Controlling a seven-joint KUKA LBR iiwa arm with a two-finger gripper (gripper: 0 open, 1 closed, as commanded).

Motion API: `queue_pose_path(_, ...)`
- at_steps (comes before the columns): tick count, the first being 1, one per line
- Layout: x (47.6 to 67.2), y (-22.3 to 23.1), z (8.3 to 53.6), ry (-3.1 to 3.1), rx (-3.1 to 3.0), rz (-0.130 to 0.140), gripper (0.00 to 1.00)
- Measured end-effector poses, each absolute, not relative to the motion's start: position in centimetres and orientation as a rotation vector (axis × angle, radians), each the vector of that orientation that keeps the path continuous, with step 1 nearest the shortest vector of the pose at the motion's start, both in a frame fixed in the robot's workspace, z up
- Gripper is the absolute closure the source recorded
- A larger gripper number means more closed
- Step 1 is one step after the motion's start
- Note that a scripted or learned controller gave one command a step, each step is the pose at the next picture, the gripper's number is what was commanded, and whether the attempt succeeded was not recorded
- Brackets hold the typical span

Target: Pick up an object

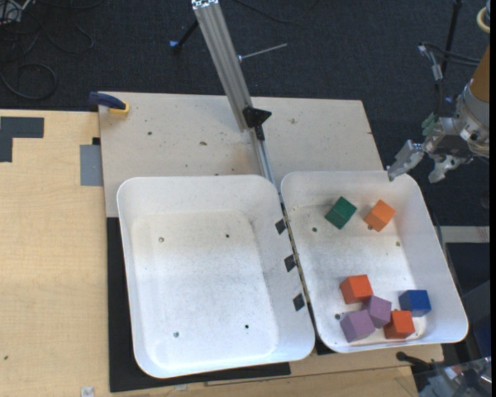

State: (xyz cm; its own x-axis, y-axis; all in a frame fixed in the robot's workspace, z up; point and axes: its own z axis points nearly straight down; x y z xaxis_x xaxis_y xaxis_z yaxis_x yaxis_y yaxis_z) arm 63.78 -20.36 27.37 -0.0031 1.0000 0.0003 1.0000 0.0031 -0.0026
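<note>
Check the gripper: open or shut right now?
Open. The gripper hangs outside the right bin's upper right corner with its two fingers spread apart and nothing between them.

Two white bins (140, 197); three orange blocks (380, 215), two purple blocks (357, 325), one green block (341, 212), one blue block (415, 302).

Gripper (422, 165) at right, fingers spread

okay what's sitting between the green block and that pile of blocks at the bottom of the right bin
Nothing: in the camera view, bare white floor of the right bin separates the green block from the pile, whose nearest piece is an orange block.
</note>
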Motion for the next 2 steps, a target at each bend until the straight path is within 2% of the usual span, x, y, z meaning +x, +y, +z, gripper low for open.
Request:
queue_pose_path(1,63.8,-20.3,27.4,-2.226,-2.214,0.003,0.0)
queue_pose_path(2,63.2,-19.7,22.7,-2.221,-2.213,0.006,0.0)
